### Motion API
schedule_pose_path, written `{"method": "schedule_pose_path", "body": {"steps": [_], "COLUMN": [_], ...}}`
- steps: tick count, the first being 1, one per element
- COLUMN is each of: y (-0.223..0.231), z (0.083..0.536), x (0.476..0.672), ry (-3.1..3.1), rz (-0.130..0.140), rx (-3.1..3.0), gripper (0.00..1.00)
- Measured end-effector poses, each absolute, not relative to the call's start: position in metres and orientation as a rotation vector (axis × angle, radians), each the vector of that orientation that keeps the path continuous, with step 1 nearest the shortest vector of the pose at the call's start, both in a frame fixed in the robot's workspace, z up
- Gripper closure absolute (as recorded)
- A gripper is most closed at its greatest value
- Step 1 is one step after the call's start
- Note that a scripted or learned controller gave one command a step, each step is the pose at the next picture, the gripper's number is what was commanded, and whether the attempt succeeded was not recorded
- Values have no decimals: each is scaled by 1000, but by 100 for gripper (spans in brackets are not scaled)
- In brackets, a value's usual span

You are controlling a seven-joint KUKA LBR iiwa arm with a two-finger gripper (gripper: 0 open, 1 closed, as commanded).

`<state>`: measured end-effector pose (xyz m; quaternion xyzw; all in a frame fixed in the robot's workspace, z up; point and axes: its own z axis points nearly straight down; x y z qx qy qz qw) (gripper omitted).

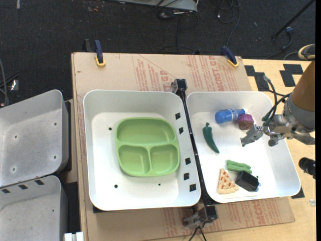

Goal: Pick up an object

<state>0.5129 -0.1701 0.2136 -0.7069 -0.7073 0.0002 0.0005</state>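
Dark floor with cables lay behind the cardboard-topped table (130,67), which carried two shallow white bins. Left bin (95,149) held a light-green plastic divided tray (148,146). Right bin (281,172) held the candidates: blue cylinder (229,115), purple lump (246,120), dark-green pepper-shaped toy (210,137), green bean-like piece (237,165), pizza-slice toy (226,181), black block (247,181). Claw (261,135) hung over the right bin near the purple lump, fingers spread, gripping nothing. Judged: no object lifted yet; descent, closing and lift all remained.

Green tray (148,146), blue bottle (229,115), perhaps purple ball (245,120)
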Motion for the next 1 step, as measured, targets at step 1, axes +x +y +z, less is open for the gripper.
{"method": "schedule_pose_path", "body": {"steps": [1], "y": [-173], "z": [151], "x": [508], "ry": [-2215], "rz": [5], "rx": [-2220], "gripper": [0]}}
